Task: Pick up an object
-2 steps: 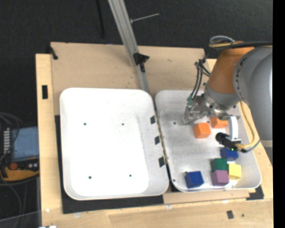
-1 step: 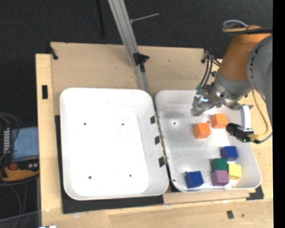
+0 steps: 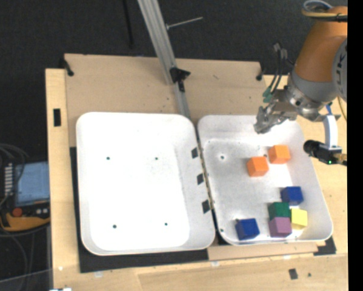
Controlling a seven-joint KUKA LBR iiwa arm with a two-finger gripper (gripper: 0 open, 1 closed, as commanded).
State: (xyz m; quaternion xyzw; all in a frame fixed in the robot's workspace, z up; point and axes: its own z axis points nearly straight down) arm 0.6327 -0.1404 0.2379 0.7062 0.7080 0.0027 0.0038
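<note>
The gripper (image 3: 265,125) hangs over the far edge of the right bin (image 3: 229,180), with nothing seen between its tips; the view is too small and dark there to tell how it stands, so that cannot be told. The blocks all lie in the right bin. Two orange cubes sit nearest the tool: one orange cube (image 3: 279,154) just near-right of it, the other orange cube (image 3: 257,166) a little further toward the near side, the two close but apart. A blue cube (image 3: 292,194) lies toward the right wall, and at the near right corner a green block (image 3: 279,210), yellow block (image 3: 299,217) and purple block (image 3: 280,226) crowd together, with another blue block (image 3: 247,228) to their left. The cubes look small, light and stiff, probably foam or wood, with flat faces that suit a pinch across two opposite sides. The orange ones, standing free, seem the easier choice. The left bin (image 3: 139,180) holds no blocks.
</note>
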